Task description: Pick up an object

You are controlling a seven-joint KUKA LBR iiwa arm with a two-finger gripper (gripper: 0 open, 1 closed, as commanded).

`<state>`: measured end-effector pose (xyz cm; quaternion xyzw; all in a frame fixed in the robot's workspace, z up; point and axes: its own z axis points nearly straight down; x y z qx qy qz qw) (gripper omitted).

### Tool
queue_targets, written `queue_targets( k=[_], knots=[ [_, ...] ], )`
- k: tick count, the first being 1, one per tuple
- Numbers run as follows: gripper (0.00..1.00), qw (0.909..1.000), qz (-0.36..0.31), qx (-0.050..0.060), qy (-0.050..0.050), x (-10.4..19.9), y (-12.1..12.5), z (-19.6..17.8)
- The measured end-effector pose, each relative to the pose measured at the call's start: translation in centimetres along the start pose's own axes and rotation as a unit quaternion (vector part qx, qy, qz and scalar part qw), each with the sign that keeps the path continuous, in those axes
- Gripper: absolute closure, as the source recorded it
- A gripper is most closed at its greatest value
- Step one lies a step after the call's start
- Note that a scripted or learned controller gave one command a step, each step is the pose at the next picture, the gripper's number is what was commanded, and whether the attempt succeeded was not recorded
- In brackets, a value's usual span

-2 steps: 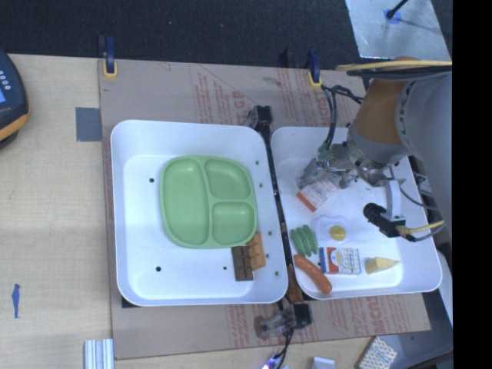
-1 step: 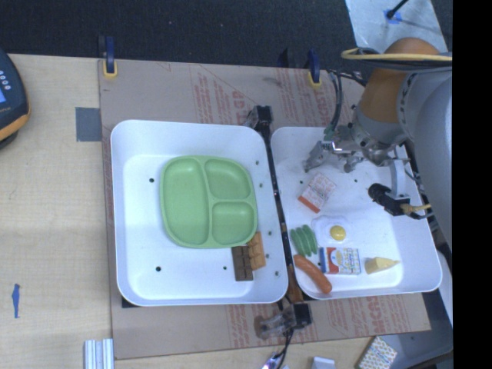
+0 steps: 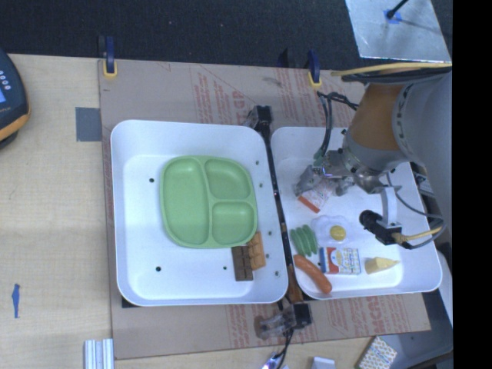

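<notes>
My gripper is low over the upper part of the right bin, reaching in from the right. Just beneath its tip lies a small red and white piece. Nearer the front of that bin are a ridged green toy vegetable, a white disc with a yellow centre, a small printed carton, an orange sausage and a pale cheese wedge. Whether the red and white piece is touched by the gripper cannot be told.
The left bin holds a green divided plate and a brown chocolate block at its front right. A black cable plug hangs from the arm over the right bin. A raised divider runs between the bins.
</notes>
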<state>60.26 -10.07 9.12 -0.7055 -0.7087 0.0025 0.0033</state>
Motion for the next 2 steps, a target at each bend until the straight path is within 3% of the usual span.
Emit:
queue_targets(
  k=[1,2],
  knots=[
    [1.0,1.0,0.0,-0.001,-0.001,-0.2,0.2,-1.1],
    [1.0,1.0,-0.003,-0.007,0.001,6.7,-0.1,-10.6]
  ],
)
